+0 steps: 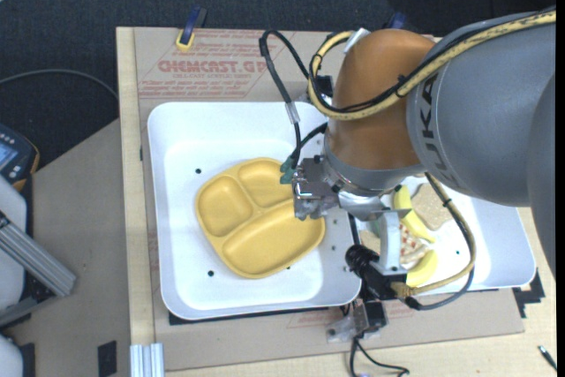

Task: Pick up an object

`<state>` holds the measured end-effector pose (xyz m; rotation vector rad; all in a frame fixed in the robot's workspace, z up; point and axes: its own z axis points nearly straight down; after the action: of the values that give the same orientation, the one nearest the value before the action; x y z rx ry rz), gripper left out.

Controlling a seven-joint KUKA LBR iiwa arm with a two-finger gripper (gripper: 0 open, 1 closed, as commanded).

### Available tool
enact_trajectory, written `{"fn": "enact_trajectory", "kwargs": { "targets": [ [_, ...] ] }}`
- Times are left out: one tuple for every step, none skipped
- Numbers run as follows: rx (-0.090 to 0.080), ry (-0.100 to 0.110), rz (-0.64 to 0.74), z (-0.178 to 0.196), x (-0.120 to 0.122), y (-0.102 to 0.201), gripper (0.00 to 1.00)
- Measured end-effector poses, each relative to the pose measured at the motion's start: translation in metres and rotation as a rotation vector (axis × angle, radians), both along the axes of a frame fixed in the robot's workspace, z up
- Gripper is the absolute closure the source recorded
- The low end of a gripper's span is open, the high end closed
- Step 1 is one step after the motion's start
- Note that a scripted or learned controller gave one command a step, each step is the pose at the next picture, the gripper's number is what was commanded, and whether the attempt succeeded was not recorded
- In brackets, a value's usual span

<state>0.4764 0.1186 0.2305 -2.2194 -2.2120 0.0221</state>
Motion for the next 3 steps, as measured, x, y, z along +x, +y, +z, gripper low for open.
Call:
{"fn": "enact_trajectory", "kwargs": {
  "targets": [
    [0.010,-0.026,0.010,0.091,0.011,0.052,1.00],
    [0.000,-0.004,-0.001,-0.002,0.010,0.021,1.00],
    [0.007,-0.024,0.005,0.078,0.004,0.028,1.00]
  ]
}}
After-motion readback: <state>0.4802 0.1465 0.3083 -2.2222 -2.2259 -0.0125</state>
